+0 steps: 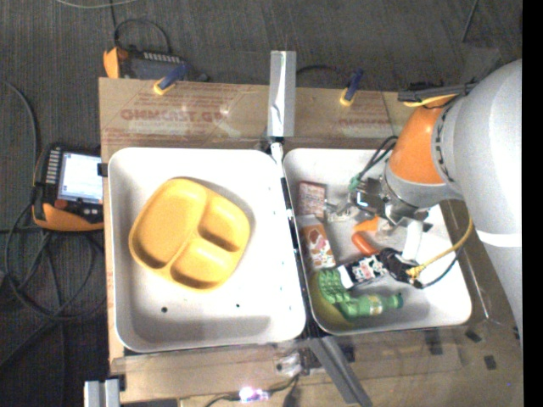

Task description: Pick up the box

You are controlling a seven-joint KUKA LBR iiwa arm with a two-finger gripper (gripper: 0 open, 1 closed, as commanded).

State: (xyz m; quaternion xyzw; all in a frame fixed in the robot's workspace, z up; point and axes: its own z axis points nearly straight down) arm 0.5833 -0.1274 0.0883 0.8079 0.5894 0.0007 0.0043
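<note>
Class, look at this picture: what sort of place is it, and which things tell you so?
Probably a robotics lab: a robot arm reaches over two white bins, a handheld control pendant lies beside the bench, and cables trail across the carpet.

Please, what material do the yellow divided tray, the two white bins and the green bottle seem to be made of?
Yellow tray: likely moulded plastic, smooth with a soft sheen and rounded compartments. White bins: probably thin formed plastic, matte to slightly glossy, with rounded rims. Green bottle: seemingly glossy plastic, judging by its highlights; too small to be sure.
</note>
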